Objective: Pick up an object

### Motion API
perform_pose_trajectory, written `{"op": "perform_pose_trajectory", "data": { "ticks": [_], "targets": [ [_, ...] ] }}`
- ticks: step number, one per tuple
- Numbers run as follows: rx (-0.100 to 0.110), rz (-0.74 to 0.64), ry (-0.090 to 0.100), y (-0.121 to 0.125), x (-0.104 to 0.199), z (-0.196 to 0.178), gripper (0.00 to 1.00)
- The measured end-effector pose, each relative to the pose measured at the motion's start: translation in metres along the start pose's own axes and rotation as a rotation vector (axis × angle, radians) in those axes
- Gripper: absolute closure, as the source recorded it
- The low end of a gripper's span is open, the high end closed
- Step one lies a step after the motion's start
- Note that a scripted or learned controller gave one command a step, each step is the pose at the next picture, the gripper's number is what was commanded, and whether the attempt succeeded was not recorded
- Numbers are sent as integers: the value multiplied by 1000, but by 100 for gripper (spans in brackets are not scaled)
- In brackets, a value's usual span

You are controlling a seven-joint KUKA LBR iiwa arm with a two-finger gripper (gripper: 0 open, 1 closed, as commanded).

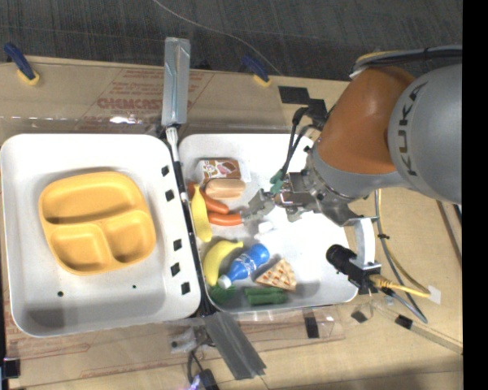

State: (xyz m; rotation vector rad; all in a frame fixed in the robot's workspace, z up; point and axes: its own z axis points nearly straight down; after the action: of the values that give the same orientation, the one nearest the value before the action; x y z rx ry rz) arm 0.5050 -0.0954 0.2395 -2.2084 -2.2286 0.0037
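The gripper (259, 208) is seen low in the right bin (325, 287), just beside the hot dog (224, 190) and carrot (224, 216); its opening cannot be told. The banana (218, 257), bottle (244, 265) and pizza slice (276, 276) are partly overlapped.

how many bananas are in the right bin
2: one banana lies along the left wall, another curves just below it beside the bottle. More may be hidden under the arm.
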Motion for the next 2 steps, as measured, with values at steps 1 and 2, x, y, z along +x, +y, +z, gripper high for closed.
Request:
{"op": "perform_pose_trajectory", "data": {
  "ticks": [1, 2],
  "targets": [
    [-3, -136, 0, 15, -33, 136, 0],
    [-1, -45, 0, 64, -11, 148, 0]
  ]
}}
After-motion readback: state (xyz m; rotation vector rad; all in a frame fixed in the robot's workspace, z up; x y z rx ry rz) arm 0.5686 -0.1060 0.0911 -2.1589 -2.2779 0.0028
